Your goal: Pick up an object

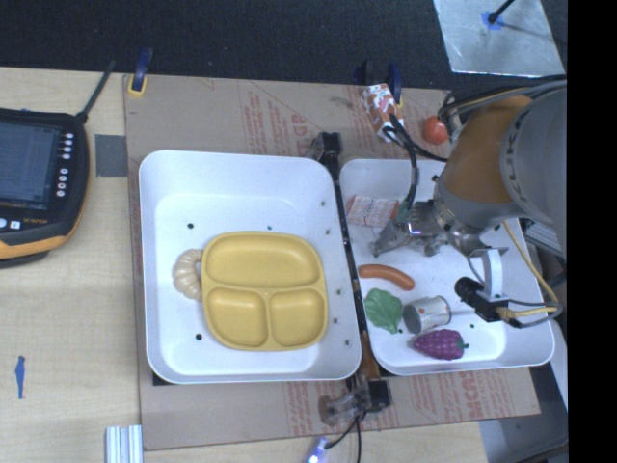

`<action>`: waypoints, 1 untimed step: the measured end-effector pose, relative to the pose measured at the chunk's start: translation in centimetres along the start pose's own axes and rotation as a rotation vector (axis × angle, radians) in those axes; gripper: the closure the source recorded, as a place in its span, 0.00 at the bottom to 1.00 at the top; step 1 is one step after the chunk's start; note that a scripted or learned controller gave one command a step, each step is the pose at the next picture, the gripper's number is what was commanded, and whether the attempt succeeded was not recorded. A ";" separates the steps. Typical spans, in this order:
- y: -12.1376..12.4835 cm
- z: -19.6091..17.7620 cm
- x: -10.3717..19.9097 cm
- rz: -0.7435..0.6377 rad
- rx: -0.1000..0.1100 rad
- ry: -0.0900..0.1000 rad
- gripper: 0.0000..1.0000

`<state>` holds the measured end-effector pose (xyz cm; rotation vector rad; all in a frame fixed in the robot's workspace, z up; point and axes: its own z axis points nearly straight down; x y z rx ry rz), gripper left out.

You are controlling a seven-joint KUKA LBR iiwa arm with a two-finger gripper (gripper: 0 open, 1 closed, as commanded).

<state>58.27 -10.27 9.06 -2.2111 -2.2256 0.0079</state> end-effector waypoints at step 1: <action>-8.6 0.0 -3.1 0.002 -0.002 0.000 0.00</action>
